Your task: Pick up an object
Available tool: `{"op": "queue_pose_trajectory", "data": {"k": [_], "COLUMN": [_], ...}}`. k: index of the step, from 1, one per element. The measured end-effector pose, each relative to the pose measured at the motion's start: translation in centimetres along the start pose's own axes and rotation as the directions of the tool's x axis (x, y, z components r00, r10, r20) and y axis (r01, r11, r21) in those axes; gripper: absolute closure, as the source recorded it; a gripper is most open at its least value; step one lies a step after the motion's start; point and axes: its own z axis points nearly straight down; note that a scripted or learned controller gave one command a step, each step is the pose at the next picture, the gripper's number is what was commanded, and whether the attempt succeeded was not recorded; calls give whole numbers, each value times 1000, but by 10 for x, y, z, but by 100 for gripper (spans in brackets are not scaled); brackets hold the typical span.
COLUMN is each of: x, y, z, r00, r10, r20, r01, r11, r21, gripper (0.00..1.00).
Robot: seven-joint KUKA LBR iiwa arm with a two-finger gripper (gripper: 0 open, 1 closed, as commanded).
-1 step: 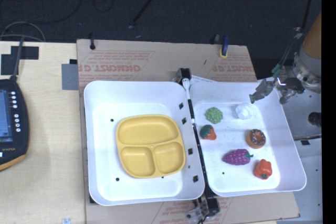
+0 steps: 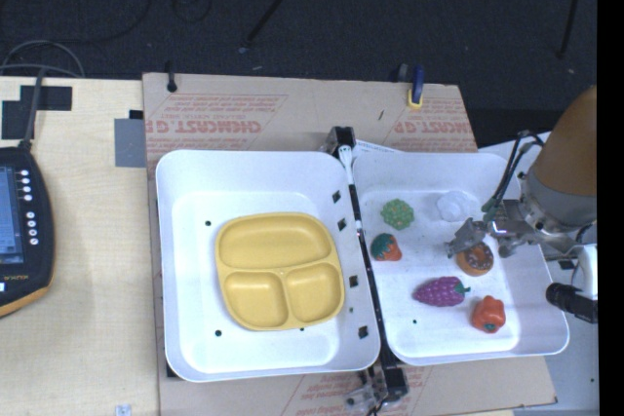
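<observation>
My gripper (image 2: 482, 245) reaches into the right bin (image 2: 546, 346) from the right and stands open. It sits low over a round orange-brown toy (image 2: 476, 259), which lies between the two grey fingers (image 2: 461, 241). The same bin holds purple grapes (image 2: 441, 291), a red pepper (image 2: 488, 314), a strawberry (image 2: 387, 247), a green leafy piece (image 2: 397, 213) and a clear pale piece (image 2: 452, 206).
The left bin (image 2: 185, 200) holds a yellow divided plate (image 2: 280, 268). A black divider with clips (image 2: 353, 239) runs between the bins. A black handheld console (image 2: 18, 229) lies at the far left of the bench.
</observation>
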Motion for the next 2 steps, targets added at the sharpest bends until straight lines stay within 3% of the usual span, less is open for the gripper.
{"op": "queue_pose_trajectory", "data": {"k": [1, 2], "x": [-15, -33], "y": [-64, -28], "z": [72, 70], "r00": [1000, 1000], "r10": [2, 1], "r20": [2, 5], "r01": [-2, -1], "r11": [1000, 1000], "r21": [-11, -16], "gripper": [0, 0]}}
